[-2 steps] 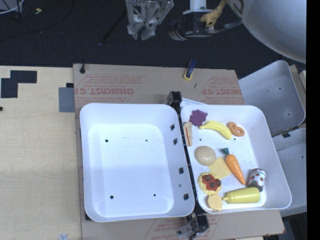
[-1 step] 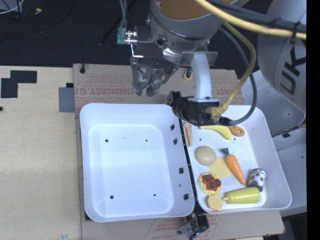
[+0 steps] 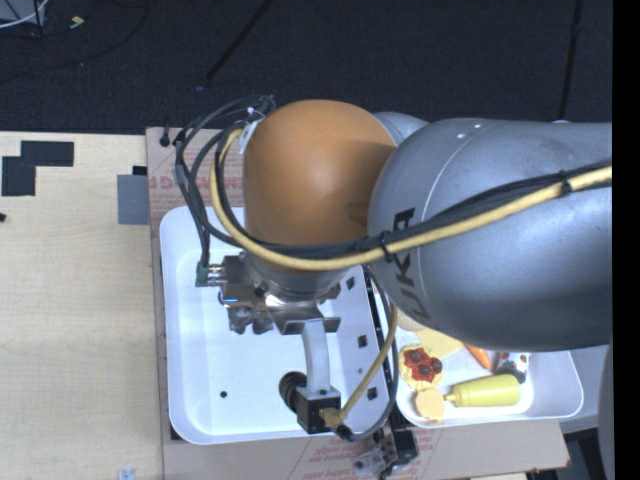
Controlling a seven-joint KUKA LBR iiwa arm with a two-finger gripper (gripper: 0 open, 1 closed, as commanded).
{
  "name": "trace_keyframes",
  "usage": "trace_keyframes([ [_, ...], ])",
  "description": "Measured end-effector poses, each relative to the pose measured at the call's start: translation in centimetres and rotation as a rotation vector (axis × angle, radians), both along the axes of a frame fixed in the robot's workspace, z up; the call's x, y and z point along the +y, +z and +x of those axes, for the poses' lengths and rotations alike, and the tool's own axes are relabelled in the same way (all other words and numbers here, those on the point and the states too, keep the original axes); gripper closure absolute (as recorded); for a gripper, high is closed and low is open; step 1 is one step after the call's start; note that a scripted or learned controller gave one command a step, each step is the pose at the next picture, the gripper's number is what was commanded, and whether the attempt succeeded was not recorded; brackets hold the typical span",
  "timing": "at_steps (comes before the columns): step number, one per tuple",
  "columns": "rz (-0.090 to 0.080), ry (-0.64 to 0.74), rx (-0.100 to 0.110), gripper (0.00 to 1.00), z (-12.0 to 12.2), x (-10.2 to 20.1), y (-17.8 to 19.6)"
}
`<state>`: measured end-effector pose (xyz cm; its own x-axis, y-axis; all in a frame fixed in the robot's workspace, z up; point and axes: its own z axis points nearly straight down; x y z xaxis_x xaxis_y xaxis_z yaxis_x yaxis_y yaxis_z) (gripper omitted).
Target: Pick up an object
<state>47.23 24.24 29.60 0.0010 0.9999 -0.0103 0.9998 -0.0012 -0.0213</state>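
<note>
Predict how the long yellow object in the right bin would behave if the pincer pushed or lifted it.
The long yellow object looks rounded and lies on its side, so a sideways push would probably roll it. Its smooth surface may slip in a grip. It looks like moulded plastic, so likely stiff and light, though that is a guess.

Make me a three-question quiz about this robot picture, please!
1. Where is the yellow bottle?
A) in the bin on the picture's right
B) in the bin on the picture's left
C) on the wooden bench

2. What colour is the band above the wrist of the arm?
A) green
B) orange
C) blue

3. How is the bottle placed?
A) standing up
B) lying on its side
C) hanging from a cable

Answers: 1 A, it sits there beside a pale round piece; 2 B, the dome is orange; 3 B, its long side rests on the bin floor.
</note>
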Motion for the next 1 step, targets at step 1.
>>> trace_keyframes([
  [1, 0.013, 0.001, -0.028, 1.0, 3.48, 0.1, 9.98],
])
